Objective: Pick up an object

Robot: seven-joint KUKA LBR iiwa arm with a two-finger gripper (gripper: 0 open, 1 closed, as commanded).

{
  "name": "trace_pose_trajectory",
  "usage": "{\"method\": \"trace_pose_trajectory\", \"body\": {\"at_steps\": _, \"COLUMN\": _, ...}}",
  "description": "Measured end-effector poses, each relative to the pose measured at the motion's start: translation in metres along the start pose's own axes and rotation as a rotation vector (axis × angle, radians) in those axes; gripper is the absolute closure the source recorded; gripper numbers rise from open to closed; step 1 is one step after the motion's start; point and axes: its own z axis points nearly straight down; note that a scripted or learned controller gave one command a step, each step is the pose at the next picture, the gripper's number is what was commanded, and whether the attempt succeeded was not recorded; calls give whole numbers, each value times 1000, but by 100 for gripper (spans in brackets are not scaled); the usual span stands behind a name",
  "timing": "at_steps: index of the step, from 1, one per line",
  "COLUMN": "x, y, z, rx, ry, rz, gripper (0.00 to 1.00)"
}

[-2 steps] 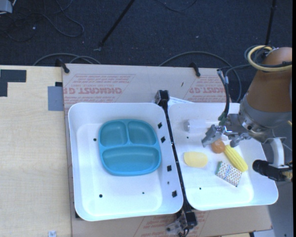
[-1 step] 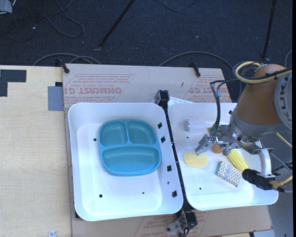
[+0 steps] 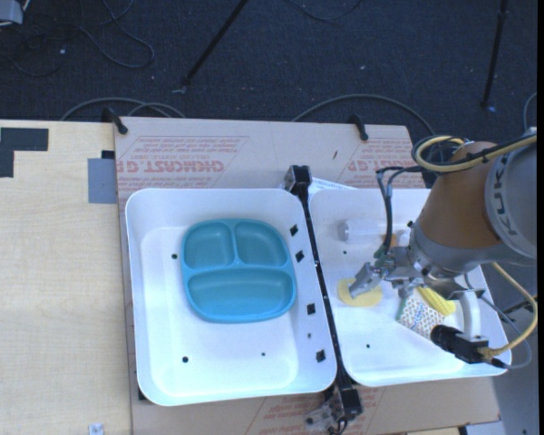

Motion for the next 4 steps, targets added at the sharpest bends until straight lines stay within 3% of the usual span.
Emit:
{"method": "trace_pose_trajectory", "body": {"at_steps": 1, "x": -2, "y": 0, "z": -11, "rx": 0, "ry": 0, "rz": 7, "gripper": 100}}
{"method": "trace_pose_trajectory", "body": {"at_steps": 3, "x": -6, "y": -3, "z": -123, "rx": -12, "ry": -3, "rz": 0, "gripper": 100}}
{"method": "trace_pose_trajectory", "body": {"at_steps": 4, "x": 48, "y": 18, "z": -127, "rx": -8, "ry": 0, "rz": -5, "gripper": 100}}
